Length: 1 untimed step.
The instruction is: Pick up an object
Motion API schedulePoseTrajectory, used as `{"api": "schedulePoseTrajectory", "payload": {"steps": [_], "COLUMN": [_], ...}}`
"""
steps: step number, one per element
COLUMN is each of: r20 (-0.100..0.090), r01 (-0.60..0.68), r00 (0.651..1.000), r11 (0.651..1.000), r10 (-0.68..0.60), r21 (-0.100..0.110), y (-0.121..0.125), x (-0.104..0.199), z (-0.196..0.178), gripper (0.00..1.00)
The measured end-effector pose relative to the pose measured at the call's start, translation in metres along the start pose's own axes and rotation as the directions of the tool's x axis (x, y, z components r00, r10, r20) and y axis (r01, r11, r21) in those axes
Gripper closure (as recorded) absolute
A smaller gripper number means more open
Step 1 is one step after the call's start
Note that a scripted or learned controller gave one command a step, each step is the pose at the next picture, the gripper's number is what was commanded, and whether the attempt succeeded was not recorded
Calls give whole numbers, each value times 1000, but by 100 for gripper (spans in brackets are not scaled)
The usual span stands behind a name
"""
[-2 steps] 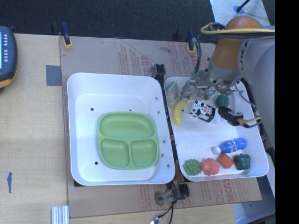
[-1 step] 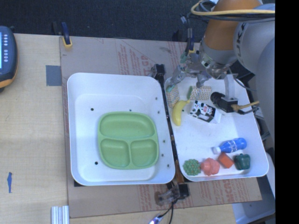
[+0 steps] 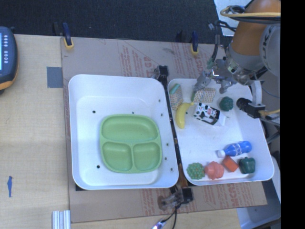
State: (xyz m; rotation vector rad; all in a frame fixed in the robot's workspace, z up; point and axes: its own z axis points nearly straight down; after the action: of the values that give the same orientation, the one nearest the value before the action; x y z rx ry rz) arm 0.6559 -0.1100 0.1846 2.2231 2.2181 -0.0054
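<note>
My gripper (image 3: 212, 84) hangs over the far end of the right bin (image 3: 259, 128), its fingers spread open with nothing between them. Just below it lies a small dotted packet (image 3: 205, 96), and a black-and-white patterned box (image 3: 208, 113) sits nearer the front. A yellow banana (image 3: 182, 114) lies to the left of the box. A dark green ball (image 3: 226, 103) rests to the right of the gripper's tips. A pale tin (image 3: 175, 94) stands by the bin's left wall.
At the right bin's front edge sit a broccoli head (image 3: 195, 170), a red tomato (image 3: 214, 170), an orange piece (image 3: 230, 163), a green pepper (image 3: 247, 165) and a blue bottle (image 3: 236, 149). The left bin (image 3: 81, 128) holds a green divided plate (image 3: 130, 143).
</note>
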Motion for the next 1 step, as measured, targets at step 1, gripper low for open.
{"api": "schedulePoseTrajectory", "payload": {"steps": [1], "r20": [4], "r01": [10], "r00": [1000], "r11": [1000], "r10": [-10], "r21": [-25], "y": [-38], "x": [-26], "z": [69], "gripper": [0]}}
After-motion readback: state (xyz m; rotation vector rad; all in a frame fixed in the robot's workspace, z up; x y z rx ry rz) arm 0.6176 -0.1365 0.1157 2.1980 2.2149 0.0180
